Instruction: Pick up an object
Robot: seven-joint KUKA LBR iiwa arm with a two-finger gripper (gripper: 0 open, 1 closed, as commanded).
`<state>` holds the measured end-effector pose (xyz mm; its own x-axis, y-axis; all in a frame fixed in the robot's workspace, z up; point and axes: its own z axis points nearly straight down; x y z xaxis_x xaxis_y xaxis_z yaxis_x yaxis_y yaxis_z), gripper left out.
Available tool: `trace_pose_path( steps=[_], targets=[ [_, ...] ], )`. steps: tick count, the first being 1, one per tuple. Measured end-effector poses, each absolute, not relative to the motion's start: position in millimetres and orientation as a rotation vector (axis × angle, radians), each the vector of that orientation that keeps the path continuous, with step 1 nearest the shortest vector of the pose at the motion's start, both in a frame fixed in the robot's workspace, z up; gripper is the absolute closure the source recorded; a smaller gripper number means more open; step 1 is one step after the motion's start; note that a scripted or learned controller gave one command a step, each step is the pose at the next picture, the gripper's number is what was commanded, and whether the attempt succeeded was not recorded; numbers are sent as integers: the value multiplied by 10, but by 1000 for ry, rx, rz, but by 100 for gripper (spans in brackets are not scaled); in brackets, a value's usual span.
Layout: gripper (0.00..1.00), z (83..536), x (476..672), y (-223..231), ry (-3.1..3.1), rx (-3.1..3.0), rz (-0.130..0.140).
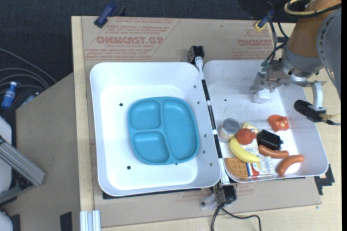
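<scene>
**op_remote:** So here's my feed. The stuff to grab is all piled in the near corner of the right bin (227, 75): a glossy curved banana (242, 152), a smooth sausage (290, 162) with a second, thinner one (272, 152) beside it, a red strawberry-looking piece (278, 122) sitting apart toward the middle, a boxy black block (269, 140), a round grey disc (231, 126) by the divider, and something waffle-ish with a grid texture (237, 168) at the front edge. All looks like plastic play food.

**binwatcher:** Where's the gripper in that?

**op_remote:** The gripper (264, 92) is down in the far half of the same bin, well apart from the pile. The arm (306, 34) comes in from the right, wrist bent steeply down. I honestly can't tell how its tips are set; there's a pale blob right at them and I can't make out what it is.

**binwatcher:** Left bin?

**op_remote:** The left bin (108, 81) has a matte blue divided plate (162, 130), three compartments, rounded corners, lying flat in the middle.
</scene>
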<state>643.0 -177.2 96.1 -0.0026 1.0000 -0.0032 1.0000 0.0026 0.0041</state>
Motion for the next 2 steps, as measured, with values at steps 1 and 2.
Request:
trace_pose_path(
  steps=[1, 2],
  targets=[
    [100, 2601, 6423, -1719, 2220, 2217, 3],
    [100, 2519, 5923, -1053, 2225, 2222, -1]
  ],
)
